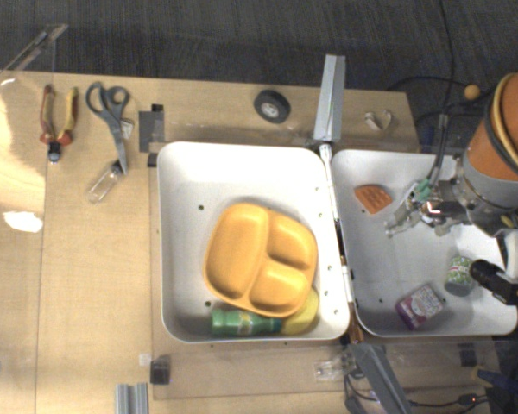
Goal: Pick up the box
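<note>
The gripper (407, 212) hovers in the right bin (371, 304), apart from the purple box (420, 305).

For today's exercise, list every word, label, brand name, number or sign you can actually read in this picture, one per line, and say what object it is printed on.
No text can be read.
Purple box in the right bin: pale label patch, too blurred to read.
Small green-and-white container: printed wrap, too small to read.
Green bottle under the yellow divided tray: label markings illegible.

Bright, left bench (17, 171) glare, soft focus
</note>
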{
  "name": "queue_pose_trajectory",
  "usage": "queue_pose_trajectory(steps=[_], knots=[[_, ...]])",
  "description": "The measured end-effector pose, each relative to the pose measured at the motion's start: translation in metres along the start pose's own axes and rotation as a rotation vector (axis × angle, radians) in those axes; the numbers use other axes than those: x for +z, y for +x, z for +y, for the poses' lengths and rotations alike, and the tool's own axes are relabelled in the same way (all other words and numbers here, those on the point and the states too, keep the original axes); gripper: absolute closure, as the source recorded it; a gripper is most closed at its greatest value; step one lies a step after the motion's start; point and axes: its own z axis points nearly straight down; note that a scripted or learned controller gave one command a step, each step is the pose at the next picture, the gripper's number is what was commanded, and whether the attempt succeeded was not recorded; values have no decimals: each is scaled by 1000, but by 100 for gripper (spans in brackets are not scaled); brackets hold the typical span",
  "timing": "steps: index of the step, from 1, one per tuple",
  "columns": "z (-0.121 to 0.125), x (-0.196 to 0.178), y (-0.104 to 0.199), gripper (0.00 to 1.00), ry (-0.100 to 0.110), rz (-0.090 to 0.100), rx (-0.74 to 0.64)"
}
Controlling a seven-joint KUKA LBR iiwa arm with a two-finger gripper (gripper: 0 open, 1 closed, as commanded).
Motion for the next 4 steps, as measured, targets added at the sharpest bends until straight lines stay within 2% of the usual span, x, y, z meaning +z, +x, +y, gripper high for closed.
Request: queue_pose_trajectory(steps=[1,2,3,4], knots=[[-28,143,-33,0,-10,-2,18],[51,144,-11,0,-10,-2,-152],[150,148,-26,0,-1,-1,-167],[46,131,-37,0,-2,-1,-340]])
